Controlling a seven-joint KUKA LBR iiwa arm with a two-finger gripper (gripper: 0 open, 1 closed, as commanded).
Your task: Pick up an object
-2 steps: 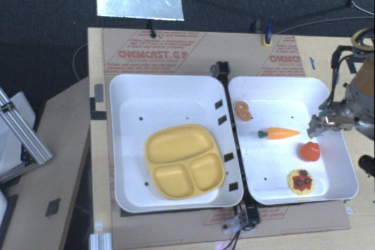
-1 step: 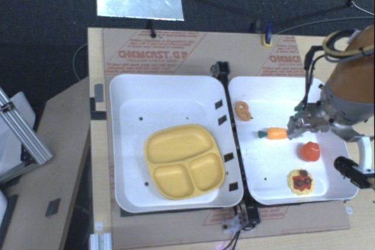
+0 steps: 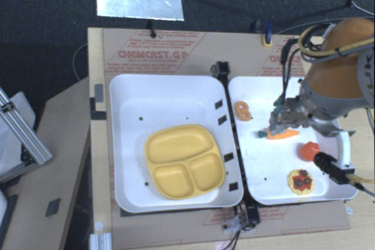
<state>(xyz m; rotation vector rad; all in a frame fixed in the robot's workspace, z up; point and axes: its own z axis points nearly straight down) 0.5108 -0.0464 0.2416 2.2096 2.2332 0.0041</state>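
From my console I see the gripper (image 3: 281, 124) low in the right bin (image 3: 258, 187), right over the toy carrot (image 3: 283, 134), which lies flat on the bin floor. I cannot tell how the gripper is set or whether it has the carrot. Nearby lie a pretzel (image 3: 242, 110), an orange-red ball (image 3: 310, 150) and a small pizza (image 3: 300, 181). A yellow divided tray (image 3: 184, 159) sits in the left bin (image 3: 126, 126).

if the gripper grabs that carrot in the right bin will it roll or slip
The carrot looks like a small toy, so probably stiff and light. Its tapered, rounded shape may let it slip from a pinch or swing aside if nudged. It lies flat under the gripper on the smooth white bin floor, so a push would likely slide it.
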